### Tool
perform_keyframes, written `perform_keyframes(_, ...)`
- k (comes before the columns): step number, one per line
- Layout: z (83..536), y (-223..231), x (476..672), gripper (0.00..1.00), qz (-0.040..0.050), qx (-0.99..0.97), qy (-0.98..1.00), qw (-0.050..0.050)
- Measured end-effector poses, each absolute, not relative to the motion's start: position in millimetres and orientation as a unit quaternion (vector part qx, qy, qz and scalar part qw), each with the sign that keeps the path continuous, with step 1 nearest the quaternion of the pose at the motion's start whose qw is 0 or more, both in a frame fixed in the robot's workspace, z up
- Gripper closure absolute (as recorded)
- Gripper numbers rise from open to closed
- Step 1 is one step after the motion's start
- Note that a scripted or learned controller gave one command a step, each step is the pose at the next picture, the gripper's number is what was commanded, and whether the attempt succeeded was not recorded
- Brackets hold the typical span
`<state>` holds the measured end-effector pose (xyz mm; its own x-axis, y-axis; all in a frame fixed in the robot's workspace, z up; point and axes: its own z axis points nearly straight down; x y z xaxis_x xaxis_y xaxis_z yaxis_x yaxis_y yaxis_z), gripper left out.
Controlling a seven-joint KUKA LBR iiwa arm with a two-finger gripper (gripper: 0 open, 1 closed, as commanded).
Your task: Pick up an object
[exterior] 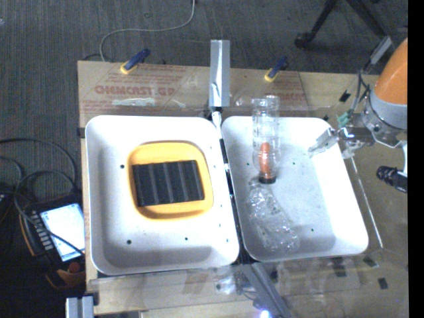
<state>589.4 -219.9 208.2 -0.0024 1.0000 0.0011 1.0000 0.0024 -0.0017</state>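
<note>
Beside the left bin point(106, 177), the right bin point(344, 197) is set, the two white trays touching along a raised middle edge. In the left bin, an orange-rimmed tray with a dark ribbed insert point(170, 181) is laid flat near the centre. In the right bin, close to the shared edge, a clear plastic bottle point(265, 121) is seen standing at the far end, with an orange piece point(265, 156) visible through its lower part and a dark cap point(267, 178) just below that. Nearer the front of the same bin, directly below the cap, a crumpled piece of clear plastic point(270, 218) is spread on the floor. Over the far right corner of the right bin, the gripper point(331, 140) is held, its pale fingers pointed toward the bottle but well apart from it; nothing is seen between them, and whether they are spread or closed cannot be told. Behind it, the grey wrist with the orange band point(395, 78) is seen at the right edge. Behind both bins, two blue-handled clamps point(134, 61) are fixed on the brown board point(149, 88).
</note>
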Motion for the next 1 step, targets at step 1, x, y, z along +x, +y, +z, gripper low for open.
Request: perform_keyframes(1, 91.7, -139.5, 669.1, 0.00, 0.0009, -0.679, -0.735, -0.002)
